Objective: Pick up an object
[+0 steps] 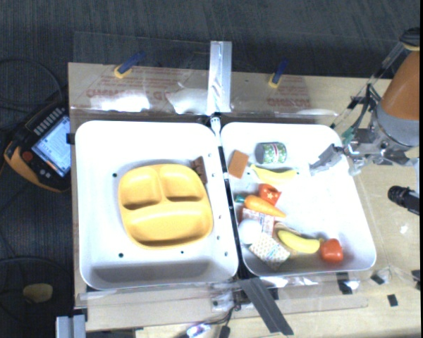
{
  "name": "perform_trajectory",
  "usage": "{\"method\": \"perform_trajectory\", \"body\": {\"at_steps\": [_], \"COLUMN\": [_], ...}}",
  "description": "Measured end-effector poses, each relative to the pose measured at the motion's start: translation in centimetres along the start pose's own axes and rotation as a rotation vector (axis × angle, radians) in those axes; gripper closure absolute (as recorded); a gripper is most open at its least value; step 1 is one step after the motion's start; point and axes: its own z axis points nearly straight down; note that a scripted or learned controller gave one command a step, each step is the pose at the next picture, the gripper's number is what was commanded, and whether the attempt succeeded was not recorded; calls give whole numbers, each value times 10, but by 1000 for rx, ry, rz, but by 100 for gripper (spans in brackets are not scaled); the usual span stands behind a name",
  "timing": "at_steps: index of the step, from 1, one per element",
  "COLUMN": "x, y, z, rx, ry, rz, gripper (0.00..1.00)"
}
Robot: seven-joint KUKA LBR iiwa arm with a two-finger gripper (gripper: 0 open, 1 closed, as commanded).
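The right bin [352, 210] holds several small objects. A green can [271, 151] lies at the back with a thin yellow piece [275, 172] just in front of it, and an orange block [238, 163] leans by the left wall. Toward the front lie a red piece [268, 192], a carrot [262, 205], a white packet [256, 225], a patterned box [268, 249], a banana [298, 242] and a red tomato [331, 250]. My gripper [326, 158] hangs over the bin's back right part, right of the can and apart from every object. Nothing shows in it.
A yellow divided plate [166, 204] lies in the left bin [99, 153], with a small brown item [199, 167] at its back right corner. Behind the bins are clear plastic sheets [148, 90] and blue clips. A handheld pendant [46, 150] sits off the bench at the left.
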Motion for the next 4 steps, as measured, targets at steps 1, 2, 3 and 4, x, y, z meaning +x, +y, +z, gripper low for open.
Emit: {"method": "perform_trajectory", "body": {"at_steps": [1,2,3,4], "x": [1,1,67,84], "y": [1,1,41,16], "z": [-8,-8,111,127], "rx": [1,1,1,-16], "ry": [1,1,0,-9], "rz": [-3,-3,13,-58], "gripper": [100,0,0,0]}}
